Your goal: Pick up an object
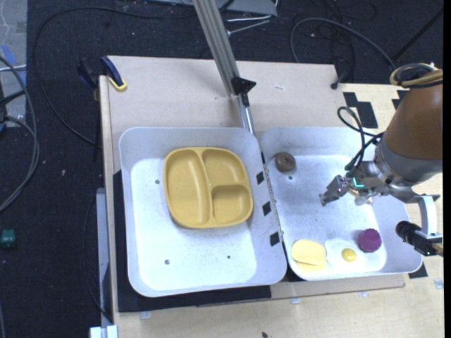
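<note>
Grey arm (412,136) slants (from right) over right bin (310,146) — low.

Left bin (141,259) holds a yellow three-compartment plate (208,187), sitting toward its far side. Right bin (310,146): small brown round object (285,162) at far left, pale yellow piece (309,252), fried-egg toy (345,253) and purple ball (368,240) in a row along the near edge. Gripper (332,193) is above the middle of the right bin, apart from every item, nothing between its fingers.

Yellow divided plate (208,187) in left bin (141,259)
</note>
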You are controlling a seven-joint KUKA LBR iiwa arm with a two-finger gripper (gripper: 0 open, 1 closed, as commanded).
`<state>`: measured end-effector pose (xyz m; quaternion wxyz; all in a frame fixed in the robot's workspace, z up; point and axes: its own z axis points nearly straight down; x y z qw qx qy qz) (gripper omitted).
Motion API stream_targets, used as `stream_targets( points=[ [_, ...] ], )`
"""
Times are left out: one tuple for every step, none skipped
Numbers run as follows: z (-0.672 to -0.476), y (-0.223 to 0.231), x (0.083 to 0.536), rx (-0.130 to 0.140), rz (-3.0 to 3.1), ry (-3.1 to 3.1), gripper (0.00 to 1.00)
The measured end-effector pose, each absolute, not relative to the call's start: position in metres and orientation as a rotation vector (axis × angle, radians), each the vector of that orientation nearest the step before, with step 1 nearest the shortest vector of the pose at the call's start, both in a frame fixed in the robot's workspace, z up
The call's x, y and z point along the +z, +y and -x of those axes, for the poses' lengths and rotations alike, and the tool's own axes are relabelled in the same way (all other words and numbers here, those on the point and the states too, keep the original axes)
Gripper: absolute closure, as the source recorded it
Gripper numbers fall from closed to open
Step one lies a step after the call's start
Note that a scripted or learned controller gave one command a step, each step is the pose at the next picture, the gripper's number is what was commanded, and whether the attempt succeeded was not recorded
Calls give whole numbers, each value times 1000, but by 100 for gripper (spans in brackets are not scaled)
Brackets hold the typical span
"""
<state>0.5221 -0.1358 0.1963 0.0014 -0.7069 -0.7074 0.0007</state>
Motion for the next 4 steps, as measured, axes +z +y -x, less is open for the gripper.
stream_targets(
  points=[
    [-523, -136, 197, 0, 2220, -2222, 0],
    [-525, -133, 133, 4, 2219, -2217, 0],
    [-525, -134, 92, -1, 2224, -2222, 0],
    [-527, -134, 105, -4, 2229, -2225, 100]
  ],
)
